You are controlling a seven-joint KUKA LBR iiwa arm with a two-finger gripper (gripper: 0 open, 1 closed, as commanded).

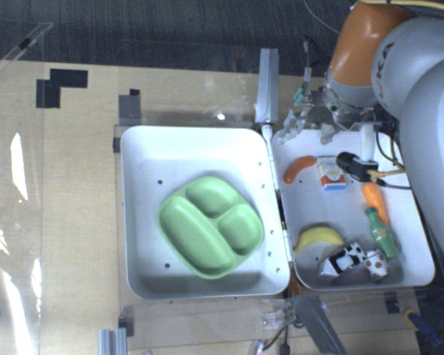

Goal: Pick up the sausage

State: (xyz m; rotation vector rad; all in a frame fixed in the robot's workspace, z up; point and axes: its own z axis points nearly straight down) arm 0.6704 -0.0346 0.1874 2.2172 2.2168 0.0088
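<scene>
At the upper right of the frame, the gripper (308, 121) hangs over the far edge of the right bin (422, 268); whether it is released or clenched cannot be told, and nothing shows in its grasp. Just below it, the sausage (299, 168) lies on the bin floor, near the upper left corner, untouched. Beside it sits a small carton (333, 177), then a carrot (375, 200), a green bottle (380, 234) and a banana (319, 237). The left bin (140, 168) holds a green tray (211, 225). The pick seems not yet begun: descent, grasp and lift remain.
</scene>
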